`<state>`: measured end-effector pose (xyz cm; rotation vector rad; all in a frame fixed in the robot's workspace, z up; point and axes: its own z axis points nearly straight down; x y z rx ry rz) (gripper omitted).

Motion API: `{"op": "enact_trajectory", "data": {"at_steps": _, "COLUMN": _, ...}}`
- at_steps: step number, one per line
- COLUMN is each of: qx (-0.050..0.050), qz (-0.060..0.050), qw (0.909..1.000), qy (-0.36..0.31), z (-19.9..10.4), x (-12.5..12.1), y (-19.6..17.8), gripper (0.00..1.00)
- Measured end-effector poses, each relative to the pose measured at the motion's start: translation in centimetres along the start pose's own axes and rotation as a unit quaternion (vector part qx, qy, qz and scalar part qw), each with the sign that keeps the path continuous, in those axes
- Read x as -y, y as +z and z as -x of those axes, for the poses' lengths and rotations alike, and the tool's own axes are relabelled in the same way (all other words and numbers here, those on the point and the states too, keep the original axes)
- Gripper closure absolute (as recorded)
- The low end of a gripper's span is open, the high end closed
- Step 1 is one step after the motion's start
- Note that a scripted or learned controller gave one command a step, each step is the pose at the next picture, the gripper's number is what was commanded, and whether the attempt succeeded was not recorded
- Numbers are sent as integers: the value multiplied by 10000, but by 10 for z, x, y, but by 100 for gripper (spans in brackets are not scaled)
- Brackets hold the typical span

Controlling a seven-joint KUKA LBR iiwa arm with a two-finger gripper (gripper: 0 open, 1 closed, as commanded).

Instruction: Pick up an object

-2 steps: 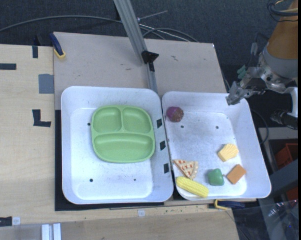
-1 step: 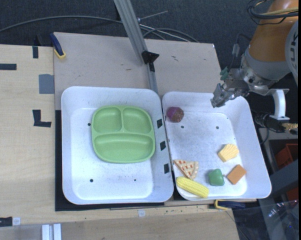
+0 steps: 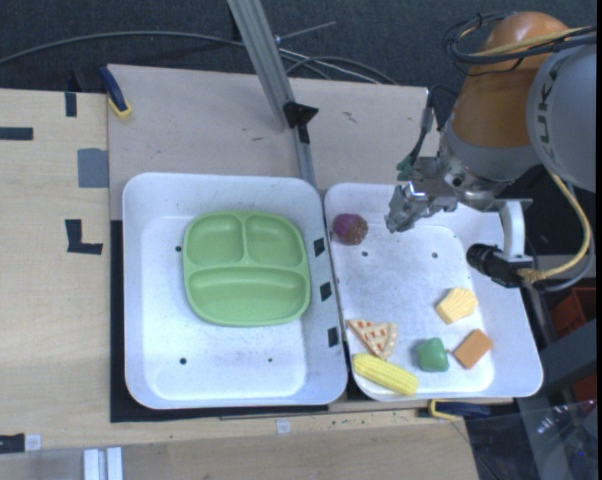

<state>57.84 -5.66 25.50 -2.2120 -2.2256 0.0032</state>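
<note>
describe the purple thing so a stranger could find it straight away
Look in the right white bin, at its far left corner beside the divide. The purple toy lies there alone, left of the gripper. It is round and dark; the other toys cluster at the near edge.

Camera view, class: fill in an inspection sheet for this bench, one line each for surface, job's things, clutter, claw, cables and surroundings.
Surface: two white bins, left bin and right bin, side by side.
Job's things: purple ball, pizza slice, corn cob, green piece, yellow piece, orange block, all in right bin.
Clutter: green plate in left bin.
Claw: above right bin, beside ball.
Cables: black cables behind bench.
Surroundings: metal post, blue clamp.
</note>
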Motion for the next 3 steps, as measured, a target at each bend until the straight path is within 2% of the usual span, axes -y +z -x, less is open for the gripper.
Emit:
{"op": "enact_trajectory", "data": {"at_steps": 2, "qx": 2, "qz": 1, "qw": 10000, "qy": -5, "z": -100, "x": 14, "y": 21, "gripper": 100}}
{"op": "enact_trajectory", "data": {"at_steps": 3, "qx": 1, "qz": -1, "qw": 10000, "qy": -5, "z": -147, "x": 41, "y": 20, "gripper": 100}}
